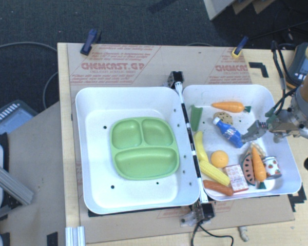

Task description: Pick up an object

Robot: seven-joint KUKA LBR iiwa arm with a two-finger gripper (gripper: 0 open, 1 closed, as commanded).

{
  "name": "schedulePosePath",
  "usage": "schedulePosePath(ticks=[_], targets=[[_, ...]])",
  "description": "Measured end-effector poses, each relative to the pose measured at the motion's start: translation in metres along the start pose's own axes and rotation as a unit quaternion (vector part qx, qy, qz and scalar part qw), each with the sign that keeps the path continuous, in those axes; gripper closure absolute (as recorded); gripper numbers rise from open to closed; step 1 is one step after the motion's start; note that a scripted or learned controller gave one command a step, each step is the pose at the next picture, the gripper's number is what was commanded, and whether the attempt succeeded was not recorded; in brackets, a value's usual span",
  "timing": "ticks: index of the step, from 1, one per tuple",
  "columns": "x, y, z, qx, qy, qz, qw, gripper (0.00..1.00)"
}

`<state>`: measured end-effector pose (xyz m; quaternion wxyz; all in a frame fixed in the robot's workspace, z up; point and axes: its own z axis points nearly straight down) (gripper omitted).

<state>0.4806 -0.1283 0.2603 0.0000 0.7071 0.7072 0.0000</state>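
Note:
The right bin (282, 106) holds several toy foods. A blue bottle (230, 132) lies near its middle, with a cookie (223, 118) and a carrot (228, 106) behind it. In front lie an orange ball (219, 158), a banana (198, 145), a corn cob (214, 172), a second carrot (257, 158), a watermelon slice (249, 169), a red carton (236, 177) and a small can (271, 167). My gripper (255, 131) hangs over the bin's right part, just right of the blue bottle and above the second carrot. I see nothing held in it.
The left bin (92, 117) holds a green divided plate (145, 147). A green piece (196, 118) leans at the right bin's left wall, and a red sausage-like piece (218, 188) lies at its front. Cables (280, 70) run along the arm at the right.

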Motion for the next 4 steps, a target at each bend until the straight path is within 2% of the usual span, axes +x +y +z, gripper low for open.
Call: schedulePosePath(ticks=[1, 2, 3, 4], targets=[[-0.047, 0.024, 0.119, 0.001, 0.0, 0.001, 1.0, 0.0], [-0.039, 0.001, 0.175, 0.001, 0.002, -0.001, 1.0, 0.0], [-0.041, 0.001, 0.165, -0.001, 0.0, 0.0, 1.0, 1.0], [0.039, 0.064, 0.076, 0.0, 0.0, -0.001, 1.0, 1.0]])
